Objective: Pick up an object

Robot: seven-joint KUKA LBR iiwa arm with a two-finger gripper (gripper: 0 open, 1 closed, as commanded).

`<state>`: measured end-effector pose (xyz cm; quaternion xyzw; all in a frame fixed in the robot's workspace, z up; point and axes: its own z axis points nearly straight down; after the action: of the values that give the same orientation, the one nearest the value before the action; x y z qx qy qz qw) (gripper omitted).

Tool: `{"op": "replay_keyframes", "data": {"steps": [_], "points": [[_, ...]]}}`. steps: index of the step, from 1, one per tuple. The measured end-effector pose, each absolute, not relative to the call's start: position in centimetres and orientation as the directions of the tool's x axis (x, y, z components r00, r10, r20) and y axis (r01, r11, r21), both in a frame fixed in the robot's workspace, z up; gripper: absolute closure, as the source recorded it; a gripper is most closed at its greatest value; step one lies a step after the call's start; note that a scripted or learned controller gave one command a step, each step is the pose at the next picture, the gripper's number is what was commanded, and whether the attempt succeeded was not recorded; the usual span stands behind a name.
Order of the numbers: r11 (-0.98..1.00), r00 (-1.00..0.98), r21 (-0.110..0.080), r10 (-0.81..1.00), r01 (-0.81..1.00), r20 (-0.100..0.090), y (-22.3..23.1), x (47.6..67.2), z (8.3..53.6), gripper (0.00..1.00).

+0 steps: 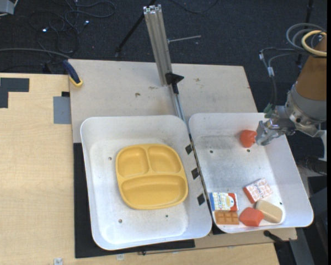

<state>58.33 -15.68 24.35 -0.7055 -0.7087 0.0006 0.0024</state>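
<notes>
Near the far right corner of the right-hand bin [298, 170], a small red-orange object [247, 138] sits just left of the gripper [263, 136], close enough that the two look to be touching. The pincer reaches in from the right on the grey arm [311, 101], low over the bin's far edge. Whether it is apart or together I cannot tell from where I stand; the metal tips blur into one grey shape beside the red thing. Along the bin's near edge lie a small carton [224, 201], a brown waffle-like piece [228, 217], a red block [251, 217], a pale beige lump [270, 211] and a red-and-white packet [259, 190]. A yellow divided plate [151, 175] rests in the left-hand bin [99, 148].
</notes>
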Motion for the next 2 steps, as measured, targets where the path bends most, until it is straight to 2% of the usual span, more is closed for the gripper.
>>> {"op": "replay_keyframes", "data": {"steps": [2], "points": [[0.005,-0.005,-0.004,1.000,1.000,0.002,-4.0,58.9,23.9,1.00]]}}
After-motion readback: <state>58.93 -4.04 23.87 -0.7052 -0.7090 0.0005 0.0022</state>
